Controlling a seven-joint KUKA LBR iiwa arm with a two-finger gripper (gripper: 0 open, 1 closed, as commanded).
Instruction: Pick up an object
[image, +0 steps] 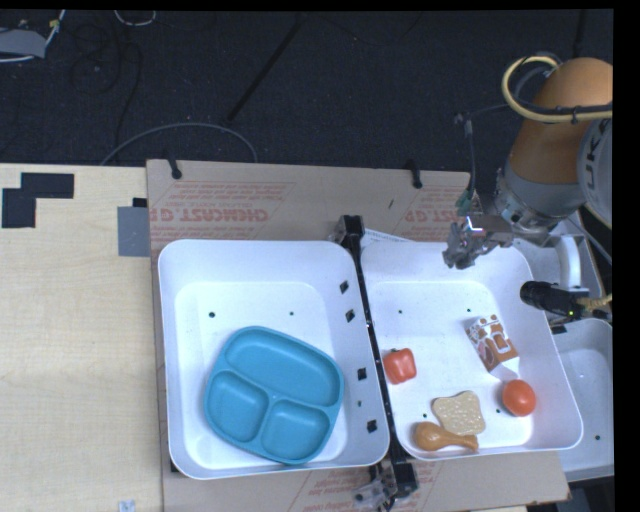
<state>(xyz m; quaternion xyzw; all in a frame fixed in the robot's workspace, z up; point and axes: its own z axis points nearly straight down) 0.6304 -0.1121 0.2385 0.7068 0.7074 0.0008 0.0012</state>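
While the arm (560, 120) reaches in over the right bin's (440, 310) far rim, its fingers (466, 248) hang there; whether they are spread or pressed together I cannot tell. Nothing sits between them. Well below them lie a small toy house (491, 342), a red pepper (399, 366), an orange ball (518, 397), toast (459, 413) and a drumstick (445, 437). Far down-left, a blue divided plate (273, 393) fills the left bin (185, 300).
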